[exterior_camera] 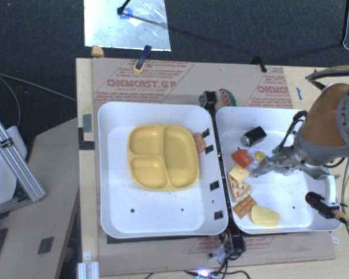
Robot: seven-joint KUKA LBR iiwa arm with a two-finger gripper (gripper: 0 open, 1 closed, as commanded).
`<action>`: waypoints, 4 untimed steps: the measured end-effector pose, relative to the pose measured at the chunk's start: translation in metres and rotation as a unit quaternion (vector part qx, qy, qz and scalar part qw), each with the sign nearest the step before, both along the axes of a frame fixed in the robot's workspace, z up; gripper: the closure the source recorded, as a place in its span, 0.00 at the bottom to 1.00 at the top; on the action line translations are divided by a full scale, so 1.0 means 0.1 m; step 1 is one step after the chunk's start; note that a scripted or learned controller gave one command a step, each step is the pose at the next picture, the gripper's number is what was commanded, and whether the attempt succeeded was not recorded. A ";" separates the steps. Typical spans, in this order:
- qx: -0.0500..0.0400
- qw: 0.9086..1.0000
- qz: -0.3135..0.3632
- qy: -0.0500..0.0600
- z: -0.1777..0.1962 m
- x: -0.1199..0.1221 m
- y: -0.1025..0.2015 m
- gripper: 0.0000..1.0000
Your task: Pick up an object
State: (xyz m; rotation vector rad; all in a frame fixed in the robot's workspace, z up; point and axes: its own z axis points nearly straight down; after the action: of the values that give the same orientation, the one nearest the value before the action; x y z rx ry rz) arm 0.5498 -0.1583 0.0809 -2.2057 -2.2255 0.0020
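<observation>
Yellow divided plate (pixel 163 157) sat in the left bin (pixel 113 173). Right bin (pixel 291 214) held the red piece (pixel 242 157), long axis slanting upper-left to lower-right, just left of the gripper (pixel 259 166). Gripper low at frame centre-right; opening and any hold couldn't be told.

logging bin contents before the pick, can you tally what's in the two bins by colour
Yellow: 4, the divided plate, a rounded piece, a pale wedge, a small bit
Red: 1, the red piece
Black: 1, the black block
Brown or tan: 3, a small item, a cracker, a patterned slice
Total: 9
</observation>
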 end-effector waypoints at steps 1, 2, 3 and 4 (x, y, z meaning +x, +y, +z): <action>-0.002 1.000 0.001 -0.007 0.16 0.55 0.76 0.00; -0.002 1.000 -0.002 -0.005 0.04 0.72 0.73 0.00; -0.002 1.000 -0.001 -0.007 1.10 -0.01 1.58 0.00; -0.001 1.000 -0.002 -0.001 1.03 -0.66 1.84 0.00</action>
State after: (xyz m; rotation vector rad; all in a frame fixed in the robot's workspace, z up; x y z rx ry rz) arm 0.4837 0.0254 0.1838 -2.2117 -2.2242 0.0029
